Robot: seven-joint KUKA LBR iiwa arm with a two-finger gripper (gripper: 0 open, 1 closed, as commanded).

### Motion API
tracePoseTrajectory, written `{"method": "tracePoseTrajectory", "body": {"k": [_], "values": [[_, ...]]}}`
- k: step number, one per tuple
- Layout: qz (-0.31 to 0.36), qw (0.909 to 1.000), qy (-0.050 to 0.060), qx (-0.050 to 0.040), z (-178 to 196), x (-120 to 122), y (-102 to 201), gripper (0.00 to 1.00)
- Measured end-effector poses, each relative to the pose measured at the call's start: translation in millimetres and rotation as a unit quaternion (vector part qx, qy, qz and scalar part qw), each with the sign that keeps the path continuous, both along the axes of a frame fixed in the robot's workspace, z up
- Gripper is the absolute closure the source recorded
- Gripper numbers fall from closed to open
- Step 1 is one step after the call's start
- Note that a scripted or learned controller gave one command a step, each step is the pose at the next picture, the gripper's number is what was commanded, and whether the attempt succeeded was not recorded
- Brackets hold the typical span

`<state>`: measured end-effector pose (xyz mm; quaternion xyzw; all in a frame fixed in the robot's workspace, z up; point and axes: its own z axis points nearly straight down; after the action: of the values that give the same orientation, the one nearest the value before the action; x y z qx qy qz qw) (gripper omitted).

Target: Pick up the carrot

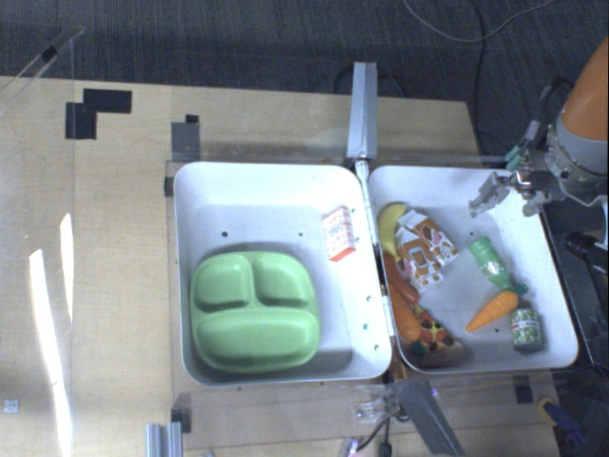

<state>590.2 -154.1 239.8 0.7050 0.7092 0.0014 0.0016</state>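
Observation:
The carrot [492, 310] is small and orange with a green top. It lies flat in the right bin [561, 298] near the front right, its tip pointing to the front left. My gripper [505, 200] hangs over the back of that bin, well behind the carrot and apart from it. Its two fingers [482, 200] are spread open with nothing between them. The arm's orange band [585, 112] shows at the right edge.
Close to the carrot are a green bottle [489, 259] just behind it and a small can [525, 328] to its right. A printed box [423, 248], a banana [389, 221] and other toy foods crowd the bin's left side. The left bin holds a green divided tray [254, 307] and a small packet [338, 233].

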Motion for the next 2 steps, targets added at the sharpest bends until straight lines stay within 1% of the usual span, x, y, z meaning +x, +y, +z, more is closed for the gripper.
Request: {"method": "tracePoseTrajectory", "body": {"k": [1, 2], "values": [[0.030, 0.9995, 0.000, -0.0002, -114.1, -56.5, -19.9, 0.00], [0.149, 0.9889, -0.005, -0.0039, -150.0, -98.9, -42.7, 0.00]]}}
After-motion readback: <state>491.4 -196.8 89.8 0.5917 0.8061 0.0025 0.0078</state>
